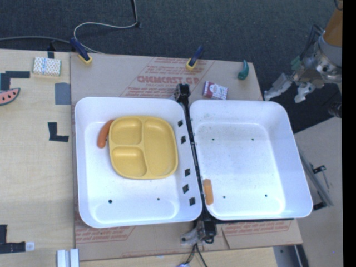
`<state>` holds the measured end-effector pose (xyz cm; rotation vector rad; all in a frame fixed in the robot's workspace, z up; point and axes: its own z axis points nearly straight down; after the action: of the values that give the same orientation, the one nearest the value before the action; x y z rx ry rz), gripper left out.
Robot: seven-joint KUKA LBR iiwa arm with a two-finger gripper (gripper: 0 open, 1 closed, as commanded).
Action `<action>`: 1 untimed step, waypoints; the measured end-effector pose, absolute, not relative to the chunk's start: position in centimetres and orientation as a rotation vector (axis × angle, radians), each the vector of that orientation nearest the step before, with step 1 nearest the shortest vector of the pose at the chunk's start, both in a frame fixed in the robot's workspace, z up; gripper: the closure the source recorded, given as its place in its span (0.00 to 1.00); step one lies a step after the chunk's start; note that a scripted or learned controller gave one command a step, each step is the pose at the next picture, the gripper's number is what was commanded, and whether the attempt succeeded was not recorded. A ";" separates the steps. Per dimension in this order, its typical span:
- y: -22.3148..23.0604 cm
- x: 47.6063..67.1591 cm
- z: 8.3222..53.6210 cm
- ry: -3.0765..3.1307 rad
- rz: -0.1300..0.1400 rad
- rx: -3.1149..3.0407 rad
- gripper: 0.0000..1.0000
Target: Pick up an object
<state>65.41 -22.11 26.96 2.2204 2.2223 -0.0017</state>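
Observation:
A yellow divided plate (143, 147) lies in the left bin (89, 199). An orange sausage-shaped piece (102, 133) rests against the plate's left edge. A second small orange piece (208, 191) lies at the left wall of the right bin (289, 149), near the front. My gripper (290, 90) hangs outside the right bin, above and beyond its far right corner, over the dark floor. Its fingers are spread open with nothing between them.
A small red packet (214, 90) lies on the cardboard behind the bins. Clamps (194, 58) and a teal clip (243, 69) sit along the cardboard's far edge. A sponge (47, 66) and a watermelon-slice toy (8, 96) lie on the bench at far left.

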 end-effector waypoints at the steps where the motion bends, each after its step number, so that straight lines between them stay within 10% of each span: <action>1: -16.9 66.8 19.7 2.226 -0.002 2.221 0.00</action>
<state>66.80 -16.91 19.67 2.2207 2.2259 -0.0024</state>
